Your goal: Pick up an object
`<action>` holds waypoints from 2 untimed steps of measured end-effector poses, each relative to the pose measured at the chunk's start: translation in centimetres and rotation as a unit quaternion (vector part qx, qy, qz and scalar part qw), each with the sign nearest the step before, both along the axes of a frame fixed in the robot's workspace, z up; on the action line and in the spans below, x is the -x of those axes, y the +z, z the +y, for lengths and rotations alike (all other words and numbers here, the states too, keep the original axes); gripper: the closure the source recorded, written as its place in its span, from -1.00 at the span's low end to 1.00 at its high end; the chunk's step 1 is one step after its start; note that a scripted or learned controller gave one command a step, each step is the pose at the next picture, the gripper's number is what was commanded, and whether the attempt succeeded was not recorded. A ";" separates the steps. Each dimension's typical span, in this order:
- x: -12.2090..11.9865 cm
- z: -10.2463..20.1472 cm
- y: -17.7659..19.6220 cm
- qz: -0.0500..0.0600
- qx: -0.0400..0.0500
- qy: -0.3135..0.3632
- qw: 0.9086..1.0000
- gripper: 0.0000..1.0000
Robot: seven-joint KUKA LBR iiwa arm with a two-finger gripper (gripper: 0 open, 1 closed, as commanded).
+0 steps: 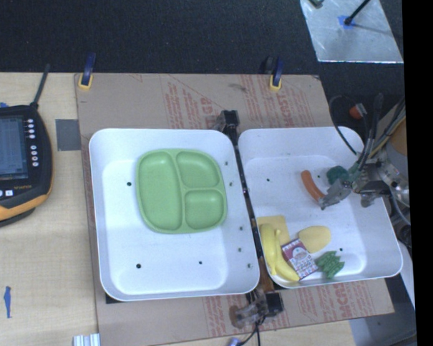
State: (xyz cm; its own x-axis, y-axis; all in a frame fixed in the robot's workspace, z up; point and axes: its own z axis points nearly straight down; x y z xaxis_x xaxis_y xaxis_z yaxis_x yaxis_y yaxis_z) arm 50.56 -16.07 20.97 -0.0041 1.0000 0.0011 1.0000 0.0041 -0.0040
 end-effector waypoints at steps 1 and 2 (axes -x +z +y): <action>-3.6 1.0 -11.9 0.001 0.000 0.001 1.000 -1.00; -10.2 -1.1 -11.8 -0.001 0.000 0.000 1.000 -1.00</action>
